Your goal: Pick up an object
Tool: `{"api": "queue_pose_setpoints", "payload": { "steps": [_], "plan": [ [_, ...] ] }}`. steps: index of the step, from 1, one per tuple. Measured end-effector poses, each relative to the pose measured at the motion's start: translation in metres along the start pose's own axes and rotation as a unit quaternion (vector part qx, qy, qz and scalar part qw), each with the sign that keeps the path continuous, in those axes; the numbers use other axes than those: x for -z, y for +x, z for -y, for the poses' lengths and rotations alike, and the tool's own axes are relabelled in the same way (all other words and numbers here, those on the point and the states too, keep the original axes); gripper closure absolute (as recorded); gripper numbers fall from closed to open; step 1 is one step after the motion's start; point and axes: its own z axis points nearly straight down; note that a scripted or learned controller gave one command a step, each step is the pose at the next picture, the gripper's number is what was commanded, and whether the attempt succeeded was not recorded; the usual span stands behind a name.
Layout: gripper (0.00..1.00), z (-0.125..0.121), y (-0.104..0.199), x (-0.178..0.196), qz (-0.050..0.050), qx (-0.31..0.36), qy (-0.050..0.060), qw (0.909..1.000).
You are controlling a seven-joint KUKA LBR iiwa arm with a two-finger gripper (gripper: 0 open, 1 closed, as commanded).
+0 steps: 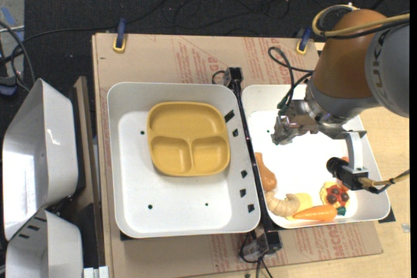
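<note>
My gripper (285, 131) hangs over the upper left part of the right bin (313, 96), above bare white floor. The objects lie along that bin's front: an orange pear-shaped piece (264, 172) by the left wall, a beige curled piece (283, 204), a carrot (316, 211), and a yellow piece with red and green bits (336, 195) at the front right. The gripper is apart from all of them, up and to the right of the orange piece. I see nothing held under it.
A yellow divided plate (189, 138) lies in the left bin (124, 159). A black cable fitting (344, 171) hangs from the arm over the right bin. Two white tubs (36, 153) stand off the bench at the left.
</note>
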Motion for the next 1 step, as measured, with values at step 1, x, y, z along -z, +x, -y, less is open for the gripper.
{"api": "queue_pose_setpoints", "payload": {
  "steps": [1],
  "plan": [
    [1.00, 0.0046, 0.0510, -0.0050, 0.000, 0.000, 0.000, 1.0000]
  ]
}}
